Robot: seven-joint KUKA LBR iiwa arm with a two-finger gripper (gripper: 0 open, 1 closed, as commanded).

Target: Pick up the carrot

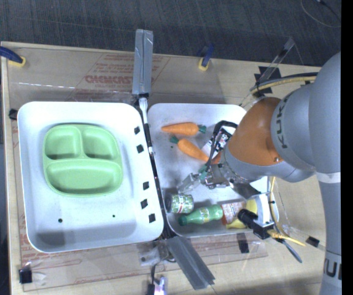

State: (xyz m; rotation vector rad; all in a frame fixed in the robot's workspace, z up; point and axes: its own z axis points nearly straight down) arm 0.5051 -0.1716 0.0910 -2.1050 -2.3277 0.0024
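Two orange carrots lie in the right bin (164,115). One carrot (180,128) lies along the far side with its green top pointing right. The other carrot (193,150) lies slanted just below it, its green top toward the upper left. My gripper (199,178) hangs low in the middle of the right bin, a little below the slanted carrot's right end and apart from it. The grey and orange wrist (257,141) covers the bin's right part.
Along the right bin's near side lie a small can (181,203), a green bottle (202,214) and a red and yellow packet (234,214). The left bin (35,220) holds a green divided plate (83,159). A raised divider (148,165) separates the bins.
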